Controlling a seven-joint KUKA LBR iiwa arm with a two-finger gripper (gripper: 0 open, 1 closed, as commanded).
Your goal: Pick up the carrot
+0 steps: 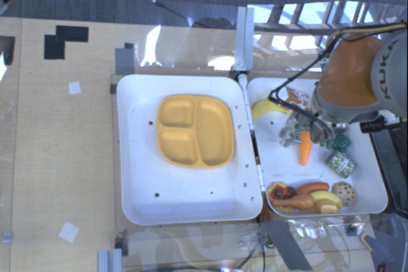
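- Overhead, two shallow white bins sit side by side on a wooden tabletop (pixel 57 156); the right bin (pixel 370 204) is the landmark.
- Left of it, the other bin (pixel 137 200) carries a yellow divided plate (pixel 194 130).
- Near the right bin's middle, the carrot (pixel 305 148) hangs or stands nearly upright, tip down.
- Directly above the carrot's top sits the gripper (pixel 305 128) of the grey and orange arm (pixel 347 76); whether the jaws are spread or closed on the carrot cannot be told.
- Along the bin's near wall lie a hot dog (pixel 299 190), a small banana (pixel 326 199) and a speckled ball (pixel 343 193); a green can (pixel 340 164) lies right of the carrot.
- Judging by looks, the carrot is a light, stiff, smooth plastic toy, tapered, so best pinched across its thick upper end.
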